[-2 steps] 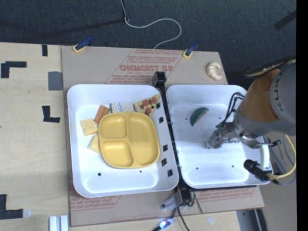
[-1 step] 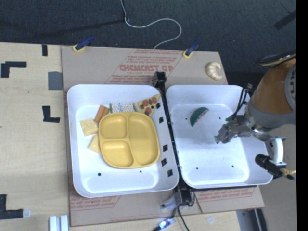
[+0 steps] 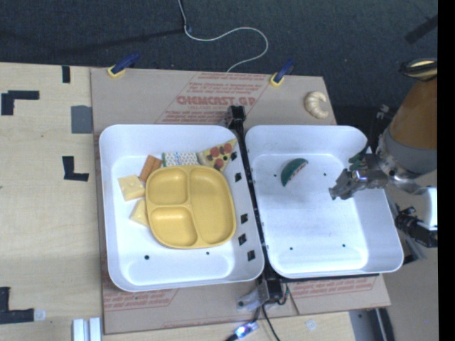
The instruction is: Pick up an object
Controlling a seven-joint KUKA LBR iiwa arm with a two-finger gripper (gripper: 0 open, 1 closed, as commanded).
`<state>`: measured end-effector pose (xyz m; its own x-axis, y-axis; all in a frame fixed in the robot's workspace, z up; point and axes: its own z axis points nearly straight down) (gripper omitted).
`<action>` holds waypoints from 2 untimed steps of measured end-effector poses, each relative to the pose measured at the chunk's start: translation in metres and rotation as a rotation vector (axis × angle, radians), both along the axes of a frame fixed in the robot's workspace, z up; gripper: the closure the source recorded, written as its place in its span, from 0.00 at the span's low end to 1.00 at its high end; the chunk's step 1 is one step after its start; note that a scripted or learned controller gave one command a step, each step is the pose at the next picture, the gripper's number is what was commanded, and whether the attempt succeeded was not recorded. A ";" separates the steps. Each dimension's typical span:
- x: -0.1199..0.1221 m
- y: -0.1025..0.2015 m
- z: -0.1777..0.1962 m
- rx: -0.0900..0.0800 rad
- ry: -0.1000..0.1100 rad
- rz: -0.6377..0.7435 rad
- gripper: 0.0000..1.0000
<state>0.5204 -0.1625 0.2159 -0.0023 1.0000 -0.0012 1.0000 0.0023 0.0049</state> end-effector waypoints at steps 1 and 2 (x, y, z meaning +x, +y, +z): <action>0.000 0.001 0.009 0.002 0.005 0.000 1.00; 0.018 0.064 0.005 0.004 0.007 0.006 1.00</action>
<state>0.5380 -0.0988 0.2211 -0.0083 1.0000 0.0025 1.0000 0.0083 -0.0016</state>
